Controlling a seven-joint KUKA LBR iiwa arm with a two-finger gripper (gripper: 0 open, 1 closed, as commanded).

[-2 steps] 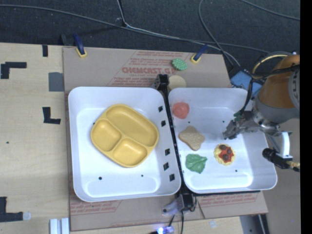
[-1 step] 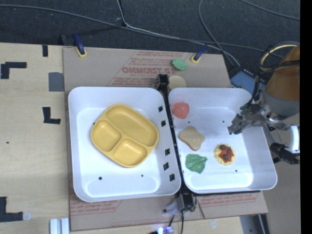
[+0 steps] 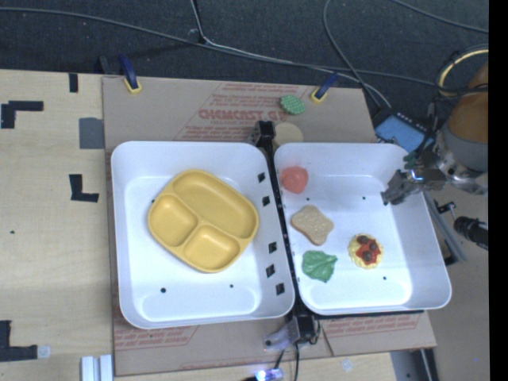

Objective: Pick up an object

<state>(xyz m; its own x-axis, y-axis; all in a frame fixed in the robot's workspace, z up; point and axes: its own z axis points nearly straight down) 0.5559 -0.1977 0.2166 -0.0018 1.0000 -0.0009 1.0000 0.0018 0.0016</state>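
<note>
The right bin holds a pink round piece, a tan toast slice, a green leafy piece and a small yellow pizza with red topping. My gripper hangs at the right bin's upper right edge, well to the right of the pink piece and above the pizza. Its dark fingers point down-left and nothing shows between them.
The left bin holds a yellow divided plate. A green waffle-like piece and a tan disc lie on the cardboard behind the bins. Cables run across the dark floor at the top.
</note>
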